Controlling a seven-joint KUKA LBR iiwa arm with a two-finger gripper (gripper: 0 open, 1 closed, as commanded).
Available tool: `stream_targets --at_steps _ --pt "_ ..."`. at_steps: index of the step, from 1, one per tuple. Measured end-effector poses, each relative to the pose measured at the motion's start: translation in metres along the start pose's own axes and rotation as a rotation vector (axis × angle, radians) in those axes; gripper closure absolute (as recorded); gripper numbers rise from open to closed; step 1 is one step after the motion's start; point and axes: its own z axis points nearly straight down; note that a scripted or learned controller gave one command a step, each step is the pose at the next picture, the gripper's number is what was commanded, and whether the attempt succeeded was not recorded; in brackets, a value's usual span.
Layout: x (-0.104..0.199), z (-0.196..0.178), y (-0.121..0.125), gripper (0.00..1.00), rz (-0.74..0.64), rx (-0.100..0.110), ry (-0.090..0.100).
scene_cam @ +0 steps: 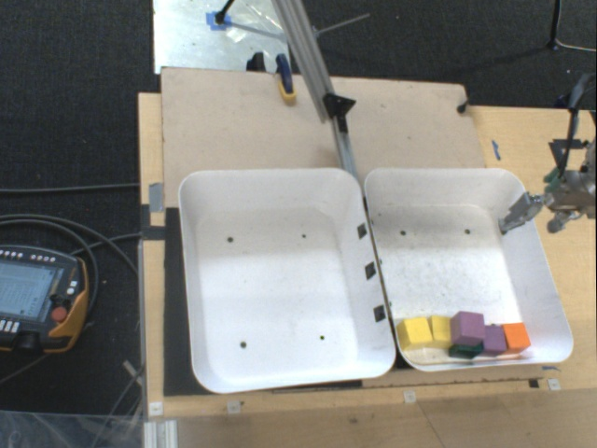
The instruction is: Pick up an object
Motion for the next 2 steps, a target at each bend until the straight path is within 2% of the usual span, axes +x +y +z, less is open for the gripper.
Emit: stream_targets --at_steps 1,2 --pt "0.000 -0.012 0.001 1.00 -0.004 -0.004 -0.001" --pt "0.037 0.031 -0.062 1.00 0.004 0.008 0.004"
